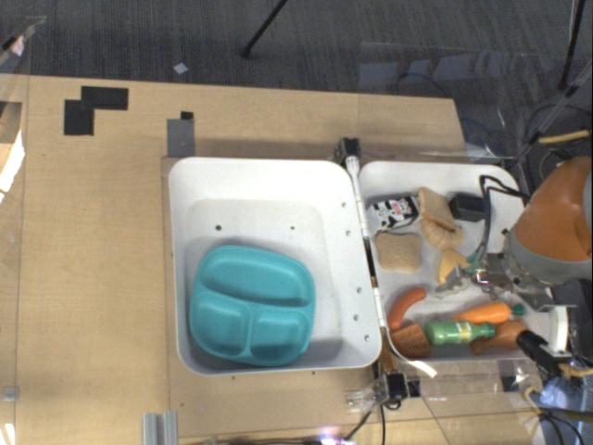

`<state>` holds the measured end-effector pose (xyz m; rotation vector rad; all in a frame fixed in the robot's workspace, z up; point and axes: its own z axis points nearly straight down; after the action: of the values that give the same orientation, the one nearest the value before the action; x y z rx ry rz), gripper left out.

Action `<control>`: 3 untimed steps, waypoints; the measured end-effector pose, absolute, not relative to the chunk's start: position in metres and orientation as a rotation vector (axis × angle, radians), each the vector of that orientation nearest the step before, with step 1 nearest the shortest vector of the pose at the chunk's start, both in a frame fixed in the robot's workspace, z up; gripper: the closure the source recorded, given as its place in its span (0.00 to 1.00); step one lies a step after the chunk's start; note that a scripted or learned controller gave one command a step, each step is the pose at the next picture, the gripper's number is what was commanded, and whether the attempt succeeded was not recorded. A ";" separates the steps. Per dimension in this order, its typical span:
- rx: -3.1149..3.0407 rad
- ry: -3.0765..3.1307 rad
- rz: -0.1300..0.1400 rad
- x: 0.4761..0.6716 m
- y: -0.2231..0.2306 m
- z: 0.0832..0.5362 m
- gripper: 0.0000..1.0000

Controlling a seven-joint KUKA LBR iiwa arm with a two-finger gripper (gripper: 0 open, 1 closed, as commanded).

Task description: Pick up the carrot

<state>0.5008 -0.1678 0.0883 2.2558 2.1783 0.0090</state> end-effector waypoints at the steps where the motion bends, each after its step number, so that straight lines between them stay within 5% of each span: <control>1: 2.245 2.179 0.020 0.505 -0.166 0.101 1.00; 2: 2.246 2.180 0.019 0.505 -0.167 0.100 0.00; 3: 2.745 1.537 0.009 0.541 -0.193 0.087 0.00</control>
<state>0.5409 -0.1926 0.0872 2.7448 1.5370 0.0093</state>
